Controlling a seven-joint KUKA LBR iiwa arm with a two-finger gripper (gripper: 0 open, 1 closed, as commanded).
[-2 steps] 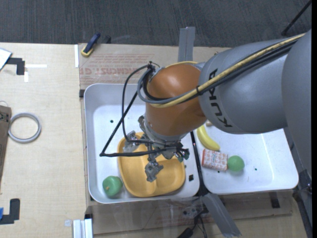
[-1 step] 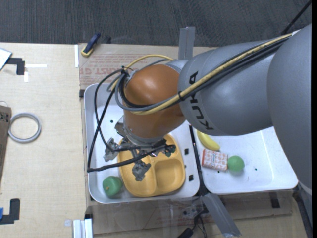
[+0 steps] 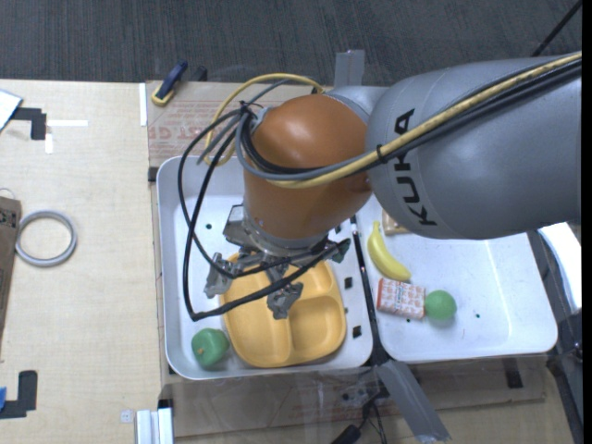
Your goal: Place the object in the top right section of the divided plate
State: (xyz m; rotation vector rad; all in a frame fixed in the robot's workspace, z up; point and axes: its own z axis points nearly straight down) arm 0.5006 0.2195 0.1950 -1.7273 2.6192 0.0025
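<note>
Bright, even overhead light, soft shadows, slight glare on white bins

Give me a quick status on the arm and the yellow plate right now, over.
Gripper low over the yellow plate in the left bin. Nothing seen between its fingers. Green fruit beside the plate; banana, small box, green ball in the right bin.

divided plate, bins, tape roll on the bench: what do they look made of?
Divided plate: likely moulded plastic, yellow and smooth, with rounded ridges and a soft sheen. Bins: probably white plastic, thin rolled rims, faintly glossy. Tape roll: grey ring, possibly duct tape; too small to confirm.
</note>
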